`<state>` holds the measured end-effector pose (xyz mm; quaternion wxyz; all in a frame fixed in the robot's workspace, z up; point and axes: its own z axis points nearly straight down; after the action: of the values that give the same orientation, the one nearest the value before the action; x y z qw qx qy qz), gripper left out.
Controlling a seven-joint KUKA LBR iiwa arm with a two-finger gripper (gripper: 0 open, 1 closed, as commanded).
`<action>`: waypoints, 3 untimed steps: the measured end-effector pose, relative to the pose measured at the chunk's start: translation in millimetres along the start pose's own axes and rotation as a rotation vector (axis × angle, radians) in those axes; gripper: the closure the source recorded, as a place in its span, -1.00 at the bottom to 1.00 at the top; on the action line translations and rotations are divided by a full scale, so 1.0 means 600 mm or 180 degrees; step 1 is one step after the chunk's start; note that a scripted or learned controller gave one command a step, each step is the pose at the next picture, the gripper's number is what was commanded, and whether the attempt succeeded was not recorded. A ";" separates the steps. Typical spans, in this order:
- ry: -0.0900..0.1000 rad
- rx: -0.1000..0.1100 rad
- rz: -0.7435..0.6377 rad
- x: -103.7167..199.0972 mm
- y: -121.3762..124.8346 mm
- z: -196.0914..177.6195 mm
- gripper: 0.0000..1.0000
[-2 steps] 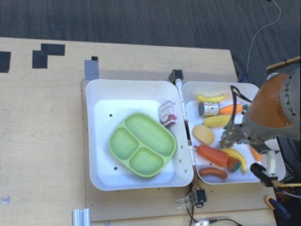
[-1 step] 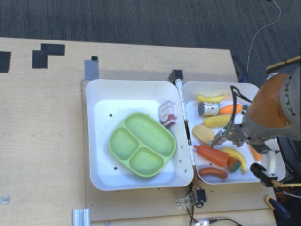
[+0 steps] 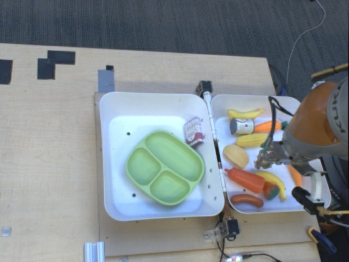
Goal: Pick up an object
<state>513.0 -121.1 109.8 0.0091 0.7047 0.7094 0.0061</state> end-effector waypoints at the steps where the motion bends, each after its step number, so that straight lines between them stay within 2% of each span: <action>1: 0.0007 0.0051 0.0004 -0.120 0.152 -0.054 1.00; 2: 0.0010 0.0056 0.0002 -0.119 0.152 -0.053 -1.00; 3: 0.0012 0.0051 0.0011 -0.040 0.059 0.040 -1.00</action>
<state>549.2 -144.8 86.7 0.0022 0.7060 0.7082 0.0018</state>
